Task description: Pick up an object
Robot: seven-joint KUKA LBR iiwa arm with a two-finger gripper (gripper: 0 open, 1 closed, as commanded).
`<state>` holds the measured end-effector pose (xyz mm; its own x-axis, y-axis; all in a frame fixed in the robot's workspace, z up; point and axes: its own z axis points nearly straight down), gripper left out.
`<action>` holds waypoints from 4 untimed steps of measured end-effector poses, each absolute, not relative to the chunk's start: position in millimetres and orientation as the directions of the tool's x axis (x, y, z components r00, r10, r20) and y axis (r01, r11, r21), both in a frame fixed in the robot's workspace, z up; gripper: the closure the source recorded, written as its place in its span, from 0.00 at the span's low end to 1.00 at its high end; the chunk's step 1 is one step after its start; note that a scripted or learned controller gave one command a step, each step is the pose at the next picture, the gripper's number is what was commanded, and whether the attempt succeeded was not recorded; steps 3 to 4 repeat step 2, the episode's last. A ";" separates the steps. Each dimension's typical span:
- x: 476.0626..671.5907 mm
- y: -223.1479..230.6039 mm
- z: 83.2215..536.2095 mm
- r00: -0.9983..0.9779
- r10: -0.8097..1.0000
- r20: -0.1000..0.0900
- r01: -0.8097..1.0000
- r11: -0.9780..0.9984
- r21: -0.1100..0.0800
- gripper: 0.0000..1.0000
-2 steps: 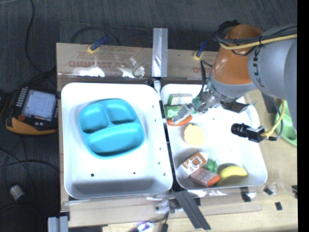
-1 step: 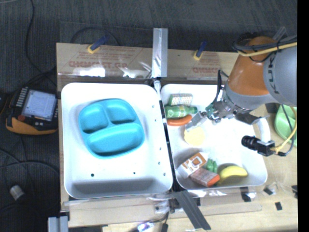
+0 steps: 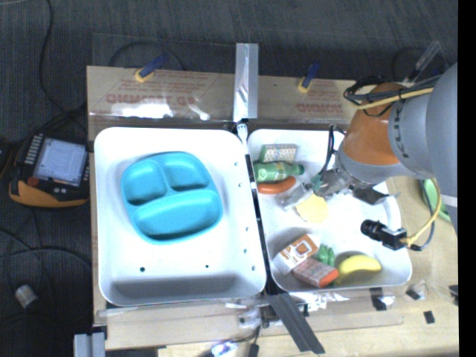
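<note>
Gripper (image 3: pixel 318 188): located in the right bin (image 3: pixel 399 268), upper middle of that bin, at the end of the grey arm (image 3: pixel 428 129) entering from the right of the frame, with the orange band (image 3: pixel 370 140) seen just above the wrist. Whether it is open or closed cannot be told; it is seen directly above a pale yellow round object (image 3: pixel 313 210), and contact with it cannot be confirmed.

Right bin, upper left corner: a small patterned packet (image 3: pixel 279 153) is placed at the top; a green bottle-shaped item (image 3: pixel 277 172) lies on its side just below; an orange-red sausage-shaped item (image 3: pixel 274 187) lies just beneath that, near the bin's left wall.

Right bin, lower part: a small orange-and-white carton (image 3: pixel 297 251) is tilted at lower left; a reddish-brown box (image 3: pixel 316 274) is set just beside it; a small green item (image 3: pixel 326 255) is tucked between carton and banana; a yellow banana (image 3: pixel 358 266) lies near the lower right.

Right bin, right side: a black cylindrical part (image 3: pixel 383 232) with a yellow cable is seen hanging from the arm.

Left bin (image 3: pixel 134 277): a blue divided tray (image 3: pixel 172 195) with three compartments is held in its middle.

Left of the frame, off the bench: a small screen device (image 3: pixel 56 164) is set on the dark floor.
</note>
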<state>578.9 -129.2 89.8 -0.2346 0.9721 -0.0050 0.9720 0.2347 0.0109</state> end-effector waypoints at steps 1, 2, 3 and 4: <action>578.6 -128.4 97.7 -0.235 0.972 -0.003 0.972 0.235 0.010 1.00; 604.1 -44.0 233.8 -0.183 0.983 -0.002 0.983 0.183 -0.002 1.00; 604.1 -44.0 233.8 -0.183 0.983 -0.002 0.983 0.183 -0.002 1.00; 604.1 -44.0 233.8 -0.183 0.983 -0.002 0.983 0.183 -0.002 1.00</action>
